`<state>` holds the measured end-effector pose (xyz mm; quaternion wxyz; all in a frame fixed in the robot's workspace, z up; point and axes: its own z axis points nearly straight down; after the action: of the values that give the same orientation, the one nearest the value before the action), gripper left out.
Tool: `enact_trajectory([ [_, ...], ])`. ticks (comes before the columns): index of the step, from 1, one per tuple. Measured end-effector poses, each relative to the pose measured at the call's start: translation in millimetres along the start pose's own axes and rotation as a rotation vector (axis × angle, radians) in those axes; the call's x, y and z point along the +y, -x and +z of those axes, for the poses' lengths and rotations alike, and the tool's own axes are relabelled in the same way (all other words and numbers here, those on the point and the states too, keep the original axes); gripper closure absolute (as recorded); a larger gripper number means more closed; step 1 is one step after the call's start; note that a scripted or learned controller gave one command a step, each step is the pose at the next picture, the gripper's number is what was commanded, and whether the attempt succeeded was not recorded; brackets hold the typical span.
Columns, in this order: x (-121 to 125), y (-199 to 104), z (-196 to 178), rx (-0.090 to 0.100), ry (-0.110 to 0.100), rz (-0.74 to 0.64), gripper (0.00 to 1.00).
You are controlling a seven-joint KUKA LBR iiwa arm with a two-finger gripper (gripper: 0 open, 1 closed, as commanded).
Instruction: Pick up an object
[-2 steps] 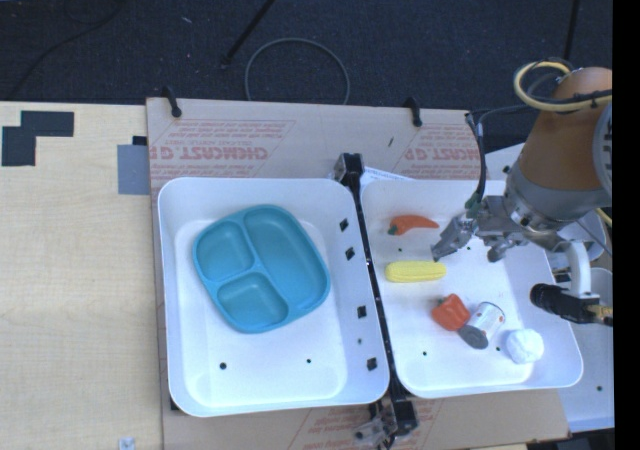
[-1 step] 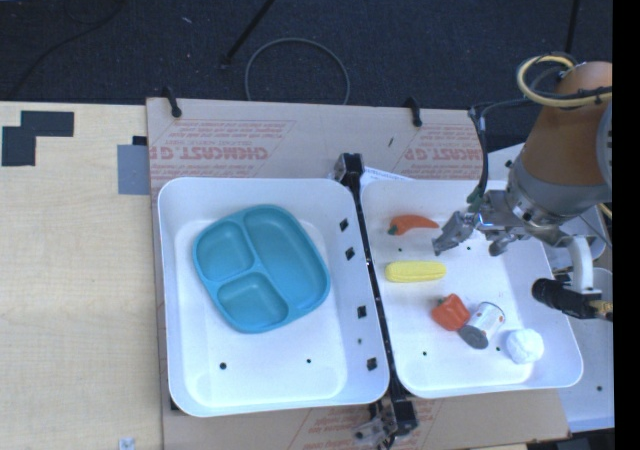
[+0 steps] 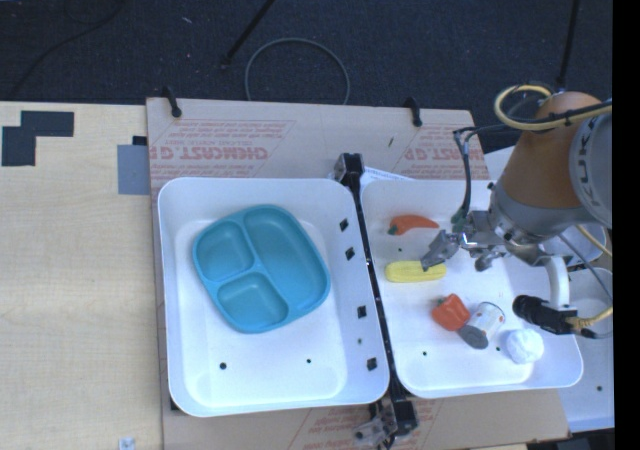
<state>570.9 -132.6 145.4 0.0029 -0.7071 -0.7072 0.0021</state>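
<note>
1. In the right bin [image 3: 470, 373], the gripper [image 3: 435, 256] hangs low over the floor near the bin's middle, at the end of the arm [image 3: 545, 168] that comes in from the right.
2. The view does not settle whether the gripper is spread or closed. Nothing can be seen held in it.
3. Just below its tip lies a yellow piece [image 3: 412, 272], flat and lengthwise left to right. The gripper's tip meets the piece's right end in the view, but whether they touch cannot be told.
4. Above the yellow piece, and apart from it, lies an orange carrot [image 3: 415, 224] with a dark green end pointing left.
5. Lower right of the gripper sits an orange block [image 3: 450, 312], and touching its right side is a pale can [image 3: 482, 323] lying on its side.
6. A white ball [image 3: 521, 346] rests near the can, close to the bin's lower right corner.
7. The left bin [image 3: 250, 368] holds a blue plate [image 3: 262, 266] with three compartments, lying flat and turned at a slant, well apart from the gripper.
8. A black divider [image 3: 365, 278] runs between the two bins, and both rest on a cardboard sheet [image 3: 230, 148].
</note>
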Motion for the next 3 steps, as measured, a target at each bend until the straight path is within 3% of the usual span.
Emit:
enact_trajectory([
  [1, 3, -2, 47, 0.004, 0.009, 0.000, 0.00],
  [2, 3, 0, 37, 0.000, 0.010, 0.003, 1.00],
  [3, 1, -9, -14, -0.001, 0.008, -0.001, 1.00],
])
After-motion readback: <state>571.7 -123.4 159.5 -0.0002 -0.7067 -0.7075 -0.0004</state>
